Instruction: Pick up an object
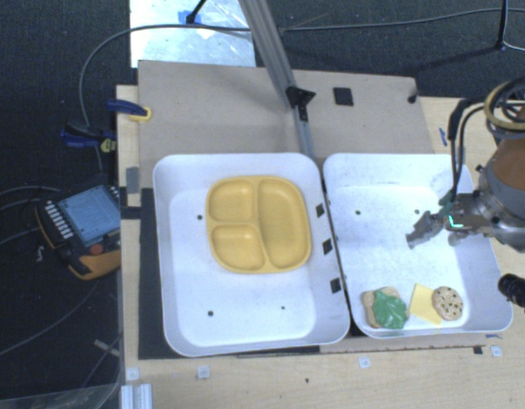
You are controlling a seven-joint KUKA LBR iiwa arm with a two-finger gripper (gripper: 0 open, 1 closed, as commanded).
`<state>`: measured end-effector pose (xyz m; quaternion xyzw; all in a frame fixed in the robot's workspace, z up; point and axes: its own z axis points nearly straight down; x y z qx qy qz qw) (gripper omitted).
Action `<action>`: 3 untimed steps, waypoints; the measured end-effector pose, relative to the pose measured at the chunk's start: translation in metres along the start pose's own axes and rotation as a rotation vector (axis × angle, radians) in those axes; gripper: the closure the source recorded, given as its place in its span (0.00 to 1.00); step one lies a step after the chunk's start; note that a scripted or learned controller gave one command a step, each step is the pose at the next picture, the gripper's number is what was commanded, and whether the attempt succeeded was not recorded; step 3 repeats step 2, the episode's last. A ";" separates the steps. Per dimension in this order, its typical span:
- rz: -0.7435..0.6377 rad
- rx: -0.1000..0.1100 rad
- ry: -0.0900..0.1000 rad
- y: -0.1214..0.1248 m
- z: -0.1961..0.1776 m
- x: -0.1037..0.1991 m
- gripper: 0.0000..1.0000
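Tool above the right bin, food pieces nearer the front.

The desk [271,100] carries the right bin [373,177]; the tool [422,230], fingers parted and grasping nothing, hangs behind the green piece [389,308], cheese wedge [424,303] and cookie [447,302].

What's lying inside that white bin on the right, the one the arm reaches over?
In the right bin, along its near edge: a green piece on a tan round one, a yellow wedge and a cookie. The tool covers some floor.

A robotics lab; clamps [126,109], loose cables [118,45], a handheld controller [82,228] beside the bench [245,109].
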<state>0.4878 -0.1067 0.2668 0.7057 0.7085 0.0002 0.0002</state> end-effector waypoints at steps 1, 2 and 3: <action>0.000 -0.002 0.000 0.000 -0.001 0.000 0.00; 0.003 0.005 0.001 -0.001 0.062 0.001 0.00; 0.003 0.005 0.001 -0.001 0.062 0.001 0.00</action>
